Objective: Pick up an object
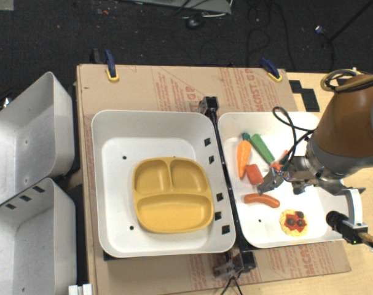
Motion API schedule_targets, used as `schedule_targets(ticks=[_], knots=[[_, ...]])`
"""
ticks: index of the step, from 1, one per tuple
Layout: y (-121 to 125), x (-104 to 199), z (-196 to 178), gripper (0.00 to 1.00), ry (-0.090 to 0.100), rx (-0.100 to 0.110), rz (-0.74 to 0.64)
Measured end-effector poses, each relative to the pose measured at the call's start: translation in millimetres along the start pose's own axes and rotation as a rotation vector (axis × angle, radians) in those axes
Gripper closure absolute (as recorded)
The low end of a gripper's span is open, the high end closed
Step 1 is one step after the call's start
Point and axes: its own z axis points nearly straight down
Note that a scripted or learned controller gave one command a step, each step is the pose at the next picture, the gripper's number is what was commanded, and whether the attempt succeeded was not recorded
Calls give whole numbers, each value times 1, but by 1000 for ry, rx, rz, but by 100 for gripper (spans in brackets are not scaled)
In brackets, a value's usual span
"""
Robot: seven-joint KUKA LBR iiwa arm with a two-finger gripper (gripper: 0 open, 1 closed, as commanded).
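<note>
- Camera view, lower edge of the frame: the bench (174,82) of brown board carries two white bins side by side, so things can be taken from one beside the other.
- Lower right: a small pizza slice (294,222) lies flat near the front of the right bin (257,238), apart from the rest.
- Just above it, a sausage (262,200) lies on the bin floor, directly below the gripper (273,180).
- Right of centre: the gripper hangs low over the right bin, between the sausage and a red block (254,174); its dark tips look slightly parted with nothing pinched between them, though this is hard to judge at this size.
- Judged from that pose, the sausage or the red block is the likely target; neither is lifted yet.
- Further up: a carrot (243,154) and a green stick (260,147) lie touching at their top ends, crowding any grasp there.
- Lower centre-left: the left bin (106,165) holds a yellow divided plate (172,195), resting flat.
- Right edge: the arm (349,134) reaches in above the bin.
</note>
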Motion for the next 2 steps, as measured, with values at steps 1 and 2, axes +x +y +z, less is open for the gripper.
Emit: schedule_targets(ticks=[1,2], knots=[[3,0,-6,0,-1,-13,-3],[-2,0,38,0,0,-8,0]])
